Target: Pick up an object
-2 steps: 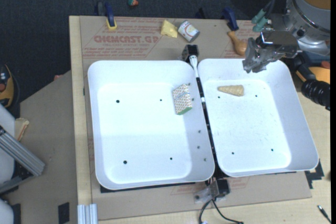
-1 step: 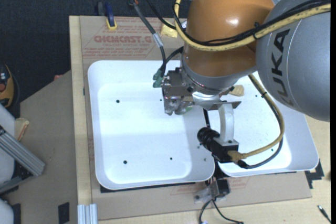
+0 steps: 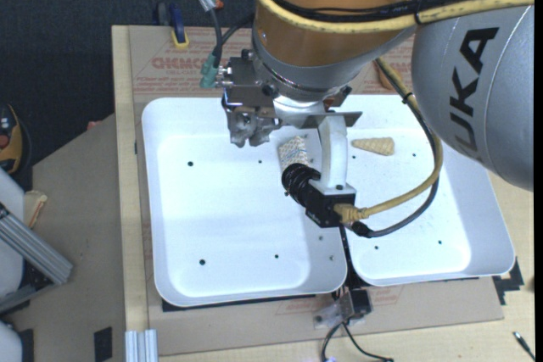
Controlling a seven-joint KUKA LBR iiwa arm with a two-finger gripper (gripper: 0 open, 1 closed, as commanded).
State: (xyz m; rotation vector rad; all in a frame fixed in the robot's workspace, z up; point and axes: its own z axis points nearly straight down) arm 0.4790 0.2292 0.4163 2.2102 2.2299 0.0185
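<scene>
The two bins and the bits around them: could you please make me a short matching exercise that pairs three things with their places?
Things:
1. ice-cream cone
2. patterned object
3. blue-and-yellow clamp

Places:
A. at the bench's far edge
B. in the right bin
C. just under the arm's wrist, by the bins' shared edge

Pairs: 1-B, 2-C, 3-A
</scene>
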